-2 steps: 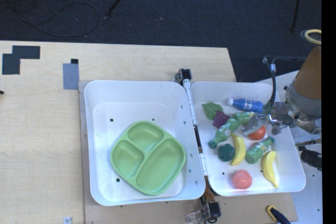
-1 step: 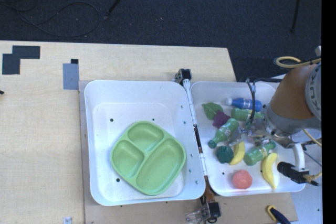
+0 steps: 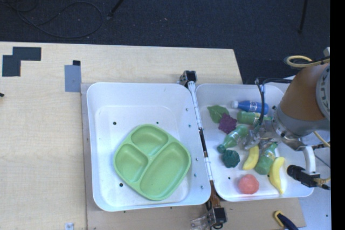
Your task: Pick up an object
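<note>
The right bin [image 3: 213, 183] holds several toys. Among them are a blue bottle [image 3: 251, 106], a green leafy piece [image 3: 217, 112], purple grapes [image 3: 227, 124], a dark green broccoli [image 3: 231, 158], two yellow bananas [image 3: 250, 158] [image 3: 277, 174] and a pink ball [image 3: 248, 184]. My gripper [image 3: 255, 139] reaches down from the right into the middle of this pile. It sits among the small green bottles [image 3: 235, 137] [image 3: 265, 162] and hides part of them. I see nothing lifted from the bin.
A green divided plate [image 3: 152, 161] lies in the left bin [image 3: 97, 116]. The arm's orange band [image 3: 301, 97] hangs over the right bin's far right corner. A black clamp [image 3: 188, 77] sits where the bins meet at the back.
</note>
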You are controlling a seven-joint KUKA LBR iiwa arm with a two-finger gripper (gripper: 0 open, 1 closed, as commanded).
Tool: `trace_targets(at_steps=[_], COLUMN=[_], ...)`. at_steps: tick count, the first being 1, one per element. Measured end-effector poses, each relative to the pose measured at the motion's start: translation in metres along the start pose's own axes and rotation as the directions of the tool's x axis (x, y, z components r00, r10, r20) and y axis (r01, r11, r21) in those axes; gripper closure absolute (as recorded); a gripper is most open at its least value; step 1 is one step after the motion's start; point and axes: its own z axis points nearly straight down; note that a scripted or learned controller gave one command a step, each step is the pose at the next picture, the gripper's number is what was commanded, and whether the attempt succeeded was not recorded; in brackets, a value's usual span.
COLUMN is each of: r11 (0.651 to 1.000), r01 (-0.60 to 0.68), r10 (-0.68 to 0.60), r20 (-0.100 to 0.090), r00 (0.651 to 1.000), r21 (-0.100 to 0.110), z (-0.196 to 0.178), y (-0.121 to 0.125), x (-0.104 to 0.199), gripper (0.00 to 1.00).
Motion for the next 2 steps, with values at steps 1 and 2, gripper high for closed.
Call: trace_targets(at_steps=[1, 2], r11=[1.0, 1.0], r01=[0.009, 0.009], r10=[-0.009, -0.009], r20=[0.001, 0.002], r00=[1.0, 1.0], r21=[0.0, 0.0], z=[-0.058, -0.116], y=[-0.045, -0.053], x=[0.062, 0.12], gripper=[1.0, 1.0])
